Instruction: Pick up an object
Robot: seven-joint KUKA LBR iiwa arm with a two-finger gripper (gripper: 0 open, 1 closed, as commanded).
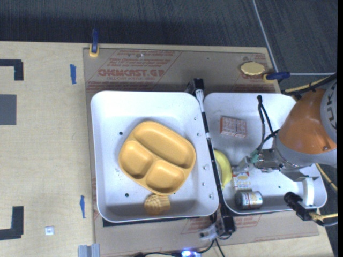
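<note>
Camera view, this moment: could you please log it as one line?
arm over right bin | gripper low near banana, can | nothing seen held | yellow tray in left bin

Robot arm: grey body with broad orange band; black cable looping beside the band; white link near the hand.

Bench: light wood, left and bottom of frame.
On it: brown board, carrying two white bins.
</note>
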